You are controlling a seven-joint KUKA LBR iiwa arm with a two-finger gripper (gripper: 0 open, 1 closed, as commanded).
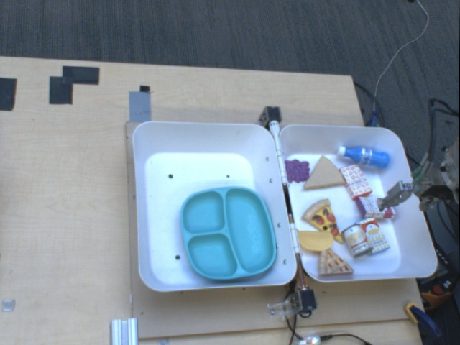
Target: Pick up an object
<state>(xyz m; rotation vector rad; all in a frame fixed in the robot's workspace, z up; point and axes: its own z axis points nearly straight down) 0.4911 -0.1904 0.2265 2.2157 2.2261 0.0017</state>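
The right white bin [420, 263] holds several small toy foods. A blue bottle [364, 156] lies at the back, with a purple grape bunch [297, 169] and a tan wedge [324, 174] to its left. Two red-and-white packets [355, 180] [370, 205] lie in the middle. A pizza slice [322, 216], a yellow piece [315, 241], a small can [355, 238], a red-and-white carton [376, 236] and a lattice-topped wedge [334, 263] sit toward the front. My gripper [394, 195] hangs low over the bin's right side, just right of the lower packet and above the can.
The left white bin [162, 171] holds a teal three-compartment plate [228, 232]. The divider between the bins runs from a black clamp [270, 114] to a clamp at the front [302, 300]. Cables hang at the bench's right edge [438, 185].
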